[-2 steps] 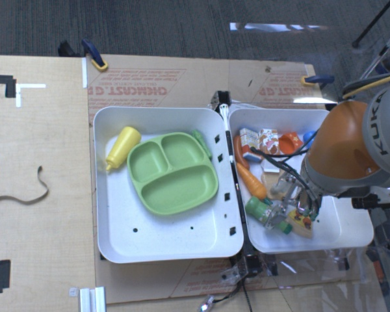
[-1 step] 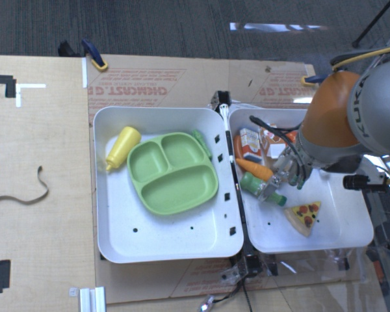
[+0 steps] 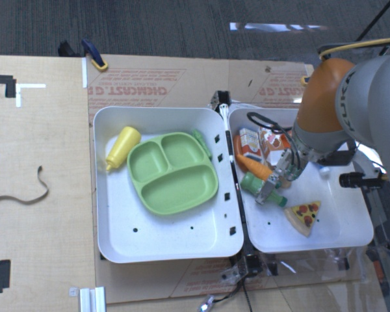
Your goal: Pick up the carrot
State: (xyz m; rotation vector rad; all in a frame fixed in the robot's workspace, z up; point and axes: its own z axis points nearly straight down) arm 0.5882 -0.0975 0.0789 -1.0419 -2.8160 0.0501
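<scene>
The carrot [image 3: 255,166] lies at the left side of the right bin [image 3: 338,236], touching a green object [image 3: 252,183] and a snack bag [image 3: 250,143]. The gripper [image 3: 277,182] hovers beside it at the carrot's right end; I cannot tell its opening. A pizza slice [image 3: 304,216] lies lower right.

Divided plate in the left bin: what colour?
Light green divided plate, seen clearest in the camera view.

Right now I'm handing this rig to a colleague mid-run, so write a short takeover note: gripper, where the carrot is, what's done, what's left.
Gripper: low in the right bin, beside the carrot; its grip cannot be judged from this view.
Carrot: lying along the right bin's left wall, next to a green item and a snack packet.
Also in that bin: a pizza slice toy.
Left bin: green divided plate, yellow bottle.
Done: arm brought to the carrot.
Left: grasp and lift.
</scene>
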